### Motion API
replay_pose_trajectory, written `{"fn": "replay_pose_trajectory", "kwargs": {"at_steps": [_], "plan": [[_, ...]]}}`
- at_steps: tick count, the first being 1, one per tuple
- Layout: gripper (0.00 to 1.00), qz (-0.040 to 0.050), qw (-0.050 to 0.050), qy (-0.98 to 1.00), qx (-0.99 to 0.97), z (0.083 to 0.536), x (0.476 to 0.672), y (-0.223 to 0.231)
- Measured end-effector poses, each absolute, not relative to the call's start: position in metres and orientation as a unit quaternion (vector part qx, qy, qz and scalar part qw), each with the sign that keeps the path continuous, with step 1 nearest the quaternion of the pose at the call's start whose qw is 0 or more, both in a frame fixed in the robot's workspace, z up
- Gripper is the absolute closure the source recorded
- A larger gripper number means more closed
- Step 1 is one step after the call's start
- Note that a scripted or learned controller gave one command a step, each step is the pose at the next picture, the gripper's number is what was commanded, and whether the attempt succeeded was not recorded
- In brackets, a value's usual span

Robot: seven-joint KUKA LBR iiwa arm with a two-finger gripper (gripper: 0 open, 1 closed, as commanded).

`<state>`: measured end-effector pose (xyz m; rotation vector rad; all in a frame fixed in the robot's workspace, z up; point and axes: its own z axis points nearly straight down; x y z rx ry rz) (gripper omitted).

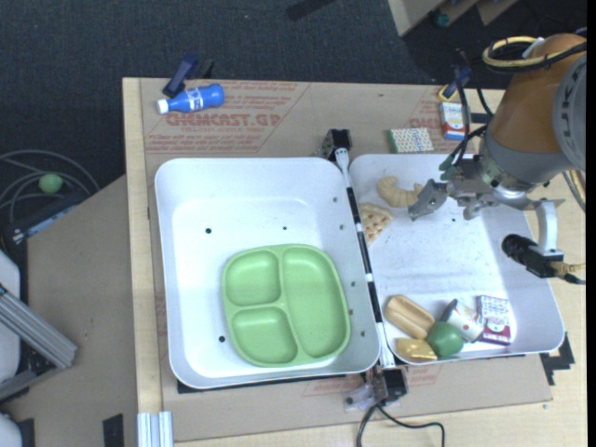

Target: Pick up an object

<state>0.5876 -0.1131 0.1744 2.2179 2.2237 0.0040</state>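
The hand hangs over the upper part of the right bin, its two fingers spread apart with nothing between them. The nearest thing to lift is the curved tan pastry, lying just beside the hand at about nine o'clock from it, near the bin's top left corner; its long axis runs roughly from ten to four o'clock. A flat waffle piece rests a little further off, at about eight o'clock, against the bin's left wall. Well apart, toward six o'clock, a bread roll, a green ball and a small red-and-white packet crowd the lower edge. The left bin holds a green divided plate. Nothing stands between hand and pastry.
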Motion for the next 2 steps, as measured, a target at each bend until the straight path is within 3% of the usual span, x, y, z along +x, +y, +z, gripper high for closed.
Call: {"fn": "replay_pose_trajectory", "kwargs": {"at_steps": [1,2], "plan": [[0.00,0.0004,0.001,0.708,0.706,0.174,0.663,-0.094],[0.00,0.0008,0.002,0.708,0.707,0.185,0.667,-0.078]]}}
